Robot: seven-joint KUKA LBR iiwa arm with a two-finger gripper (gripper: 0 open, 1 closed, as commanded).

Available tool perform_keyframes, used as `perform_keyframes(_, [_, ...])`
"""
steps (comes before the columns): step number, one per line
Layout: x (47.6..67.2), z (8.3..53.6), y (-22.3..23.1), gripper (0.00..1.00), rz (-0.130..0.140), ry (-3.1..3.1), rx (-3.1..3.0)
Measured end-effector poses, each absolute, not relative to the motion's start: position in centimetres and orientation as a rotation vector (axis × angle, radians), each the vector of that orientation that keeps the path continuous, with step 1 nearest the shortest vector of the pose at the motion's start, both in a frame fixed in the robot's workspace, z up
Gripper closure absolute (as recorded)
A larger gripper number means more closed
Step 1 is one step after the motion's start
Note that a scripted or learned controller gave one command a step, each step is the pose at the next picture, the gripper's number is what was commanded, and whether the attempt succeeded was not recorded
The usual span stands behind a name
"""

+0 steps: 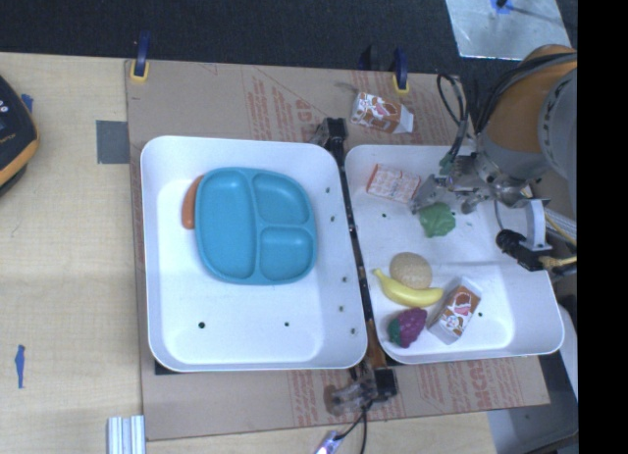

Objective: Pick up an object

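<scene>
Red-white printed carton (455, 312), text unreadable

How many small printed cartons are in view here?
3: one carton on the cardboard behind the bins, one at the right bin's back, one near its front by the banana. The arm could hide more.

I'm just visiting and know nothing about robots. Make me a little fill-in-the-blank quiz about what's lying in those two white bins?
1. The blue divided plate lies in the ____ bin as the camera sees it.
2. The banana in the right bin is coloured ____.
3. The gripper is just above a ____ broccoli-like piece.
4. Peeking from under the plate's left edge is an ____ object.

Missing words: left; yellow; green; orange
</scene>
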State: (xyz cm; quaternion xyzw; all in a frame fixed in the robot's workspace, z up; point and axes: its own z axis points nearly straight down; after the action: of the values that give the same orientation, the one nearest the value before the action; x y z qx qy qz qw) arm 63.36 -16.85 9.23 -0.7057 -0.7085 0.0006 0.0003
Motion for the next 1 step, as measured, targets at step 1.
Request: perform_keyframes(1, [65.65, 9.24, -18.47, 0.0, 0.002, -2.226, -2.215])
